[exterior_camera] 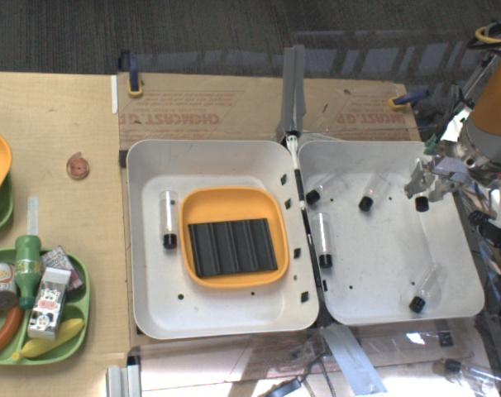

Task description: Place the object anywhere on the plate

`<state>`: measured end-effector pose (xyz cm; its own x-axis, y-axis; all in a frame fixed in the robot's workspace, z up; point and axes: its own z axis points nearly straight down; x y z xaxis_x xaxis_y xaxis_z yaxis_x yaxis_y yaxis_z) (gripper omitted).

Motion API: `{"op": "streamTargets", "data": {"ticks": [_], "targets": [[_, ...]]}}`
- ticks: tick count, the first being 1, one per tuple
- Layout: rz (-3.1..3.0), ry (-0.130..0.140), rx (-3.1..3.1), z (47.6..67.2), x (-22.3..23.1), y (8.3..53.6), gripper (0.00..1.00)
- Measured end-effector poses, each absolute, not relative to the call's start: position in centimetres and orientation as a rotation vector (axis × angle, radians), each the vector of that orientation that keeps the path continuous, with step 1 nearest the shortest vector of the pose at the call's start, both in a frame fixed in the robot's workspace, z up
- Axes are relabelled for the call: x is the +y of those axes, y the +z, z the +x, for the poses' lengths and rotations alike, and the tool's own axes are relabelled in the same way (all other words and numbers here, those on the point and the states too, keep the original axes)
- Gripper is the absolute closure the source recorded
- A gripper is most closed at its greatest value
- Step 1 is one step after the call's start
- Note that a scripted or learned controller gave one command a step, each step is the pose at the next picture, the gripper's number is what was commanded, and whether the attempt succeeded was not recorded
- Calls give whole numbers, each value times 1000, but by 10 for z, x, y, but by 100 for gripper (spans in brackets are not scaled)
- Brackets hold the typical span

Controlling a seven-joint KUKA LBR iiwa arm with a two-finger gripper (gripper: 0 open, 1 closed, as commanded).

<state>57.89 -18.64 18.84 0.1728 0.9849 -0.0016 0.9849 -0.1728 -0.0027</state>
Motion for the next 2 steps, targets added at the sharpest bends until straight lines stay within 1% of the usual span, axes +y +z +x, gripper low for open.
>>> {"op": "streamTargets", "data": {"ticks": [1,2], "targets": [[-2405,4,-2020,579,-186,189,0],[-2199,3,-2245,585,-215,277,0]]}}
